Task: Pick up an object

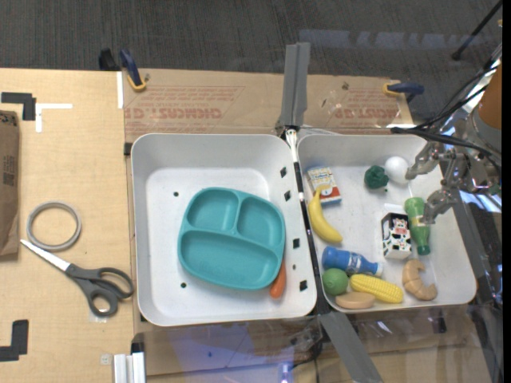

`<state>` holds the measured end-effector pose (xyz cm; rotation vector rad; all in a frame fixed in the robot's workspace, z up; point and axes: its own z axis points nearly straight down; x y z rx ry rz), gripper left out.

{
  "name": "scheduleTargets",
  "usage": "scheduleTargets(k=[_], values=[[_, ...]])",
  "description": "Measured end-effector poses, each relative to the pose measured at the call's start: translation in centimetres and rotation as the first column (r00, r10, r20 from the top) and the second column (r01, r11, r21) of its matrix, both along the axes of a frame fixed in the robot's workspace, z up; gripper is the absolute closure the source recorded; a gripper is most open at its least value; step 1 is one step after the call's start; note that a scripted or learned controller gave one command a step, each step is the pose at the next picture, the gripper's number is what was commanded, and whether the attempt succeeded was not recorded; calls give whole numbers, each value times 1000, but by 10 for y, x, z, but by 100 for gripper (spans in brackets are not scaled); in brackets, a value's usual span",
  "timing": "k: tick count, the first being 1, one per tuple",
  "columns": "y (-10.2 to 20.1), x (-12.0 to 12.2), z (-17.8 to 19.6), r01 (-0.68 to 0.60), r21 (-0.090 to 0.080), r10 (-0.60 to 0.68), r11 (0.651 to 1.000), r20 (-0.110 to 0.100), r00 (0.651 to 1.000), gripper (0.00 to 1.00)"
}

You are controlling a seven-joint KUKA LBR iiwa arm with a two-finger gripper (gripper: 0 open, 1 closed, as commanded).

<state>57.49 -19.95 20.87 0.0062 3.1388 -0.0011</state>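
Camera view: gripper (432,183) is being held spread, nothing gripped. Green bottle (417,225) is lying just below, long axis running away downward.

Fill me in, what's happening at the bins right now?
The arm's gripper is over the right bin, near its far right side, just above a green bottle that lies beside a small cow-print carton. Nothing shows between its fingers, so no pick has happened yet. A banana, corn cob, croissant and other toy food lie around. The left bin has a teal divided plate with a carrot at its edge.
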Motion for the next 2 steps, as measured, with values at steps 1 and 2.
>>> scheduleTargets(k=[1, 2], values=[[-22, 36, -94, 46, -6, -46, 999, 21, 999, 0], [-21, 12, -99, 186, -7, -185, 983, 35, 982, 0]])
